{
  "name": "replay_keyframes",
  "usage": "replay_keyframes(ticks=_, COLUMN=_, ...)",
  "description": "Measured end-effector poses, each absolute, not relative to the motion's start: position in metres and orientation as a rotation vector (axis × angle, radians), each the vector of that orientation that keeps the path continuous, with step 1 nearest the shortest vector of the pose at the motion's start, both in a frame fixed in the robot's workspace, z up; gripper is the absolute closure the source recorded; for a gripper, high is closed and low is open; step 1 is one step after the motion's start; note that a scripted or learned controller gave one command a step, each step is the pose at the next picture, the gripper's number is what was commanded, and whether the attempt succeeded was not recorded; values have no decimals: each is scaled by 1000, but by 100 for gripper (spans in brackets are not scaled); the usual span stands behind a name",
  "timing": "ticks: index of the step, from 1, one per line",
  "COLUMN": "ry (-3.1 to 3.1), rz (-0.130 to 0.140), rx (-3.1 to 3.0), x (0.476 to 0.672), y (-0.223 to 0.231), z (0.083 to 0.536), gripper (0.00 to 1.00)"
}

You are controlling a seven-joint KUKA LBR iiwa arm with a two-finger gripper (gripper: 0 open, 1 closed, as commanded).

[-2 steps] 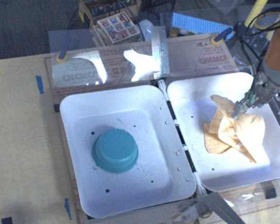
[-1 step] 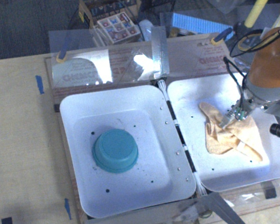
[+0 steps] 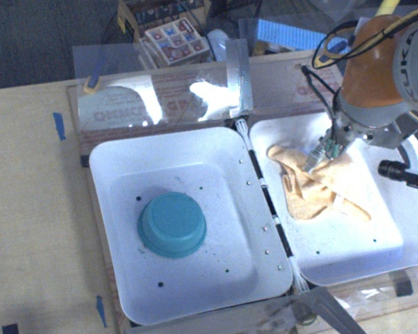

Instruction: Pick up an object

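Note:
A crumpled tan cloth [image 3: 311, 183] lies in the right bin [image 3: 406, 238], spread from its upper left toward the middle. My gripper [image 3: 323, 152] reaches down from the arm at the upper right and sits right at the cloth's upper right edge, touching or just over it. A teal upside-down bowl [image 3: 172, 224] rests in the left bin [image 3: 117, 176], left of its middle.
The arm's grey body and orange band [image 3: 369, 68] hang over the right bin's far right corner. A black cable fitting [image 3: 400, 170] juts over the bin's right side. A metal divider [image 3: 270, 208] separates the bins. Clutter lies beyond the back wall.

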State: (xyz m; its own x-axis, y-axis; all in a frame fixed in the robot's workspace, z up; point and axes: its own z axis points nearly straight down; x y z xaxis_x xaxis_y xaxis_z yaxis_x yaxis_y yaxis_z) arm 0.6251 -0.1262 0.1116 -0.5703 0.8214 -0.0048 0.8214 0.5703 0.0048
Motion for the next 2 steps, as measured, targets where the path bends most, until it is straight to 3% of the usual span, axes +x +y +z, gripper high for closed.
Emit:
replay_keyframes(ticks=1, ry=2655, rz=3, rx=1669, x=622, y=-105, z=96, gripper=0)
replay_keyframes(ticks=2, ry=2379, rz=1, rx=2046, x=635, y=-60, z=185, gripper=0)
